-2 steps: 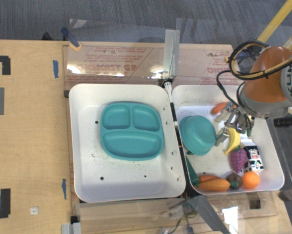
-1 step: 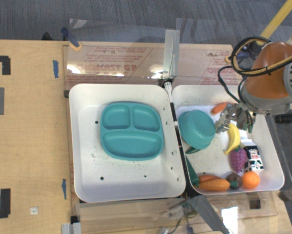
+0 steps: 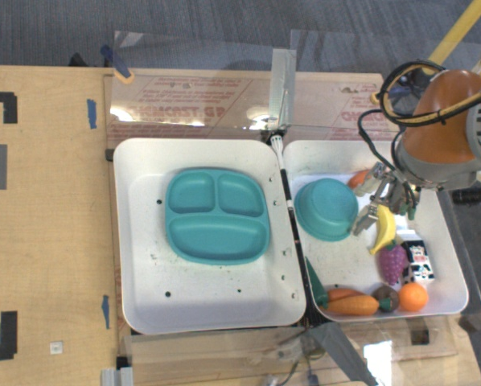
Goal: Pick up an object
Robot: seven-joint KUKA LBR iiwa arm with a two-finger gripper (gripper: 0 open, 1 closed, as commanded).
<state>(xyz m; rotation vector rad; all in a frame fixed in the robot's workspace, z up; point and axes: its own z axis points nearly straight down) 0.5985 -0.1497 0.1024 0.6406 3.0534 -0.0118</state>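
**Arm over the right bin, gripper beside the bowl**

I see the grey arm with its orange band (image 3: 441,107) reaching into the right shallow white bin (image 3: 454,252). Its two-finger gripper (image 3: 380,203) hangs just beside the teal plastic bowl (image 3: 326,208) and the yellow banana (image 3: 384,230). Nearer me lie purple grapes (image 3: 392,264), an orange ball (image 3: 413,297) and a carrot (image 3: 353,304). The left bin (image 3: 136,240) holds a teal divided plate (image 3: 217,215).

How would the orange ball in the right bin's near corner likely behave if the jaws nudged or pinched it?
The orange ball looks round and smooth, so it would probably roll when nudged. It sits against the bin wall and a purple grape bunch, which may stop it. A pinch off its middle could squirt it sideways.
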